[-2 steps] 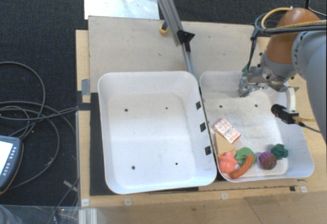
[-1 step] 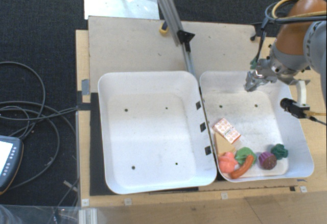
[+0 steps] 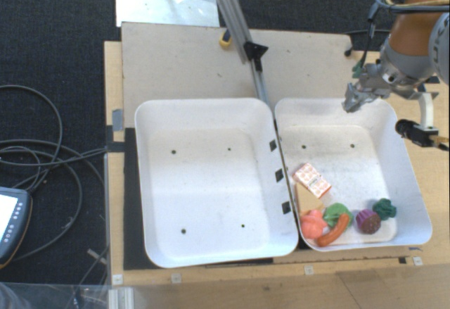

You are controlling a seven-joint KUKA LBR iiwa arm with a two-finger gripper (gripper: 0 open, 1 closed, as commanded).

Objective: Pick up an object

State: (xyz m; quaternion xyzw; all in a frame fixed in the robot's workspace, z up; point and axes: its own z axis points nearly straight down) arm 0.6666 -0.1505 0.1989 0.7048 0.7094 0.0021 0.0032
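Start with your gripper (image 3: 353, 102): it hangs at the far edge of the right bin (image 3: 401, 160), close to that bin's far right corner, at the end of the grey arm with its orange band (image 3: 415, 12) coming in from the right. At this slant the tip is small and dark against the bin rim, so you cannot tell how it is set, and nothing can be made out in it. Whether it touches the rim or floats just above it is also unclear; it looks about level with the rim.

As for progress, judge the pick as not yet made. Every candidate object lies on the floor of the right bin, well apart from the gripper and toward the near side. The small pink and white box (image 3: 311, 179) sits closest, near the bin's left wall and roughly midway down. Beyond it, along the near edge, you have a cluster: a red-orange lump (image 3: 311, 222) touching an orange carrot-like piece (image 3: 332, 230), a green leafy item (image 3: 336, 212) just above them, a dark purple ball (image 3: 368, 221), and a dark green floret (image 3: 384, 208) at the right end of the row.

The left bin (image 3: 148, 160) holds none of these. What is left for you: choose a target, travel toward the near side, descend, close and lift.
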